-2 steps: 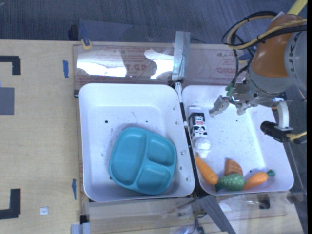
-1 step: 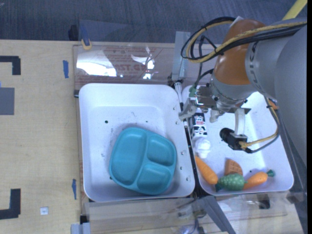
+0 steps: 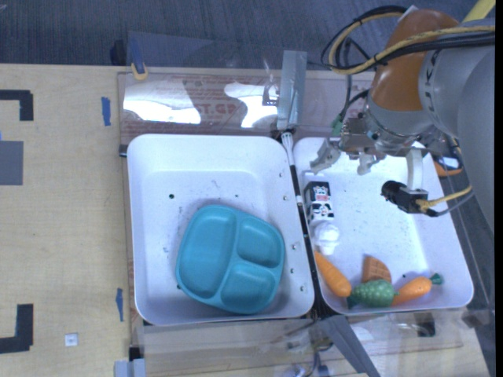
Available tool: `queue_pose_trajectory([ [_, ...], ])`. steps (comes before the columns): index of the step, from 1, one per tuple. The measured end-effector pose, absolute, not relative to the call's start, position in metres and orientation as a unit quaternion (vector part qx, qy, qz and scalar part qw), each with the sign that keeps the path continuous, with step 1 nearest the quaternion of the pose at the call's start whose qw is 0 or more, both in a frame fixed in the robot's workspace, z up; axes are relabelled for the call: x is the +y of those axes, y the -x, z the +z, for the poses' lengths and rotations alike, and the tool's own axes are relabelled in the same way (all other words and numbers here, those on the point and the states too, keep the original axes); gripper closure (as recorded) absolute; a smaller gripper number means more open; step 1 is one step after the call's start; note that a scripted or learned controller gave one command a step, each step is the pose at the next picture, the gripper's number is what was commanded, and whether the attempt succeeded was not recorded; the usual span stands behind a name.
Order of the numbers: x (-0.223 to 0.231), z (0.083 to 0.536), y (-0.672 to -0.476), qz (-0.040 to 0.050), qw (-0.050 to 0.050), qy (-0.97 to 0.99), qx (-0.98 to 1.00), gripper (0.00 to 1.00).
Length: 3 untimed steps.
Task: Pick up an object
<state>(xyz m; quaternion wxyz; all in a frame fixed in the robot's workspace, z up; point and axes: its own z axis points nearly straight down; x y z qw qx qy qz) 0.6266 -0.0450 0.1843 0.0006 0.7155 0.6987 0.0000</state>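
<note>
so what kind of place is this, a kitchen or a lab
Most likely a robot lab, not a kitchen: a grey arm with an orange band reaches over two shallow white bins, which hold toy plastic carrots and a teal divided plastic tray.

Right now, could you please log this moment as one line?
hand: open, above right white bin | holding: nothing | nearest: black-and-white cow-patterned bottle | left bin: teal divided plastic plate

Bright, even overhead light fills the scene, and the two shallow white plastic bins (image 3: 149,234) are close to washed out. Strong glare streaks the clear shiny panel (image 3: 196,104) behind them, with white hot spots. Shadows are soft and short: a faint one lies beneath the teal divided plastic plate (image 3: 229,267). Focus is fairly sharp in the middle, softer on the grey arm (image 3: 464,61) at the right. The dark floor at the top looks grainy.
</note>
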Motion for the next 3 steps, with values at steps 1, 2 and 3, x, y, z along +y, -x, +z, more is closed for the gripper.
queue_pose_trajectory([
  [1, -0.041, 0.185, -0.667, 0.0001, 0.001, -0.722, 0.692, 0.00],
  [2, -0.043, 0.185, -0.619, -0.0005, 0.000, -0.738, 0.675, 0.00],
  [3, -0.045, 0.185, -0.667, -0.0001, 0.001, -0.735, 0.679, 0.00],
])
